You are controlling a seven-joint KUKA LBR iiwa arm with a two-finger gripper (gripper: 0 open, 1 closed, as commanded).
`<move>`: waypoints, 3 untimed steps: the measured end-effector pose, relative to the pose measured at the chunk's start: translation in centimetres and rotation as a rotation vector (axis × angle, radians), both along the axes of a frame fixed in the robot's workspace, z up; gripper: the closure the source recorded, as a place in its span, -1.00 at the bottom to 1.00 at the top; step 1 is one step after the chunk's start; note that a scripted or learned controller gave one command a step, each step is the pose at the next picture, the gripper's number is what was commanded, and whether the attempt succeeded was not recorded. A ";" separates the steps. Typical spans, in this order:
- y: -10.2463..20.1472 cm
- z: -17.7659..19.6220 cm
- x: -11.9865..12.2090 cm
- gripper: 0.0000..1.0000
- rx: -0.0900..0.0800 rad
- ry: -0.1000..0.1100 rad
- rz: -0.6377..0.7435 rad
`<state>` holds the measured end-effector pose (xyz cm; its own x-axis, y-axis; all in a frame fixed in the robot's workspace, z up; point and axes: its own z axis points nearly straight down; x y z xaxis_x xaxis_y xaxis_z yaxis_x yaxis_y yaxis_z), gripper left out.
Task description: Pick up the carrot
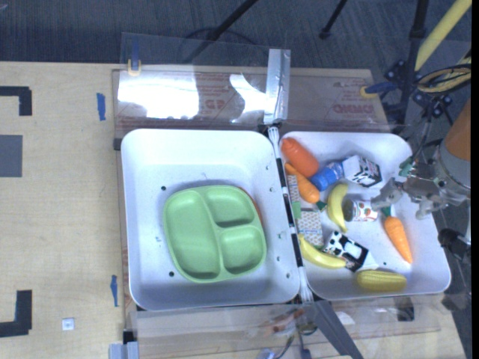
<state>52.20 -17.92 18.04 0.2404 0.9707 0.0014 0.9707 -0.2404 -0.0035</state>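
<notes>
The carrot (pixel 397 238) lies in the right bin (pixel 441 269), near that bin's right wall, its pointed end aimed toward the bin's near edge. Just above the carrot's thick end hangs the gripper (pixel 408 195); whether it stands open or closed I cannot tell, since the metal parts blur together there. Nothing visibly sits in its grasp. Left of the carrot crowd a small milk carton (pixel 364 212), a banana (pixel 337 204) and a yellow lemon-like piece (pixel 381 279). The risks: a descent centred on the thick end could tip the tapered carrot out of the grip, or push it against the wall.
</notes>
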 end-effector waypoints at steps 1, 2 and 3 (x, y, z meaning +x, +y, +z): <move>-2.4 -8.5 -3.5 -1.00 0.008 -0.005 0.136; -2.7 -7.7 -3.6 1.00 0.003 -0.004 0.130; 4.3 0.6 2.8 1.00 -0.002 -0.003 0.234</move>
<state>54.99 -13.60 18.60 0.0087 1.0000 0.0000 1.0000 -0.0087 -0.0005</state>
